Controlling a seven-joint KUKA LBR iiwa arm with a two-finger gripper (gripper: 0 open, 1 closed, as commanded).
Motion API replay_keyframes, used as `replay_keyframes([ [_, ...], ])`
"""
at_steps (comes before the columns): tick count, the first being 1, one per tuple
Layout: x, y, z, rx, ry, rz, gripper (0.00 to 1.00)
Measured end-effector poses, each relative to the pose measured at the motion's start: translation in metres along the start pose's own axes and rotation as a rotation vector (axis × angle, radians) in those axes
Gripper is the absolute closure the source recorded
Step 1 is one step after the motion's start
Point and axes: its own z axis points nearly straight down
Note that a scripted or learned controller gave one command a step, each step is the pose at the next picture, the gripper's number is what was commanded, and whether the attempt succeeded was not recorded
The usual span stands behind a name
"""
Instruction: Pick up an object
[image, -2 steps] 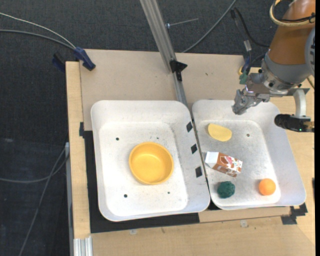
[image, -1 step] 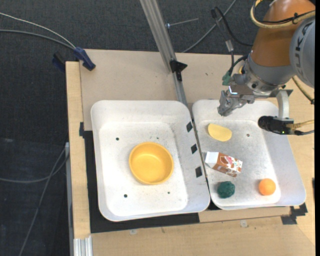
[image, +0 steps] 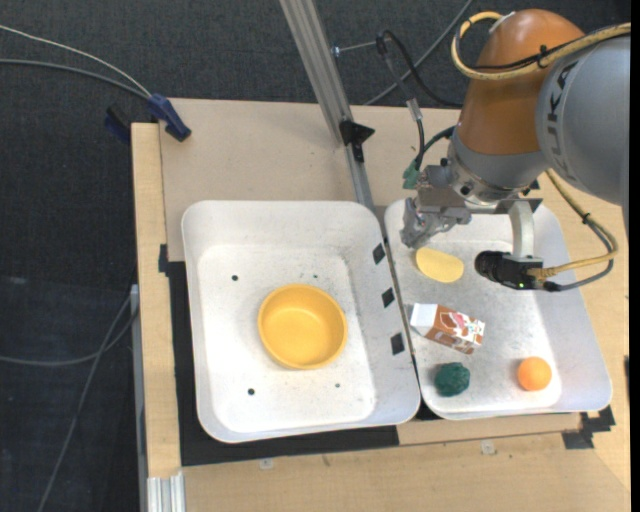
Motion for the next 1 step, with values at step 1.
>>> replay_keyframes([
  [1,0.0528,-0.0067,0.0145,0.002,-0.001,0.0,1.0],
])
